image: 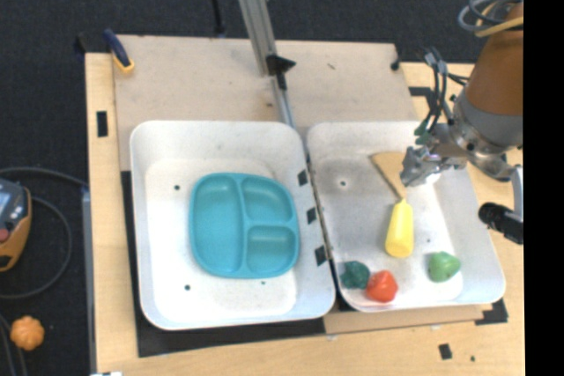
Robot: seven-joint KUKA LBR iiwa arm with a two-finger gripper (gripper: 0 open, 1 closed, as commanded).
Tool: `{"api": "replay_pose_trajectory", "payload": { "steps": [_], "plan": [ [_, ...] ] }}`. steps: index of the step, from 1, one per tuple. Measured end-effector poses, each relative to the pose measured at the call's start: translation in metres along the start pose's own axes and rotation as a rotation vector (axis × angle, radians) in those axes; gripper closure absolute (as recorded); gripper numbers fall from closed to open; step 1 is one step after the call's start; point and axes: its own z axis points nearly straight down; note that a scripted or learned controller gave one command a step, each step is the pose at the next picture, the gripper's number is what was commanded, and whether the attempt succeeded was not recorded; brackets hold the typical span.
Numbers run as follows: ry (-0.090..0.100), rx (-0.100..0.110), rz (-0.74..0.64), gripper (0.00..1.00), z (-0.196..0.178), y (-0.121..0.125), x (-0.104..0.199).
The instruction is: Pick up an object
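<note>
In the right bin (pixel 352 156) lie a yellow bottle-shaped object (pixel 399 227), a green lump (pixel 442 265), a red one (pixel 382 285), a dark teal one (pixel 355 274) and a flat tan wedge (pixel 388 166). My gripper (pixel 419 170) hangs over the bin's far right part, just beside the tan wedge and above the yellow object's top. Nothing shows between its fingers.
The left bin (pixel 154 154) holds a teal divided tray (pixel 244 224). A metal post (pixel 254 9) rises behind the bins. An orange ball (pixel 26 332) lies off the bench at the lower left. Cables (pixel 437 88) trail near the arm.
</note>
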Motion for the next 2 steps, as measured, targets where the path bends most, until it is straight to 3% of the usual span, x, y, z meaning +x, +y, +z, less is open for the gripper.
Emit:
{"api": "replay_pose_trajectory", "payload": {
  "steps": [2],
  "plan": [
    [0.001,0.006,0.001,1.0,0.026,0.024,0.104]
  ]
}}
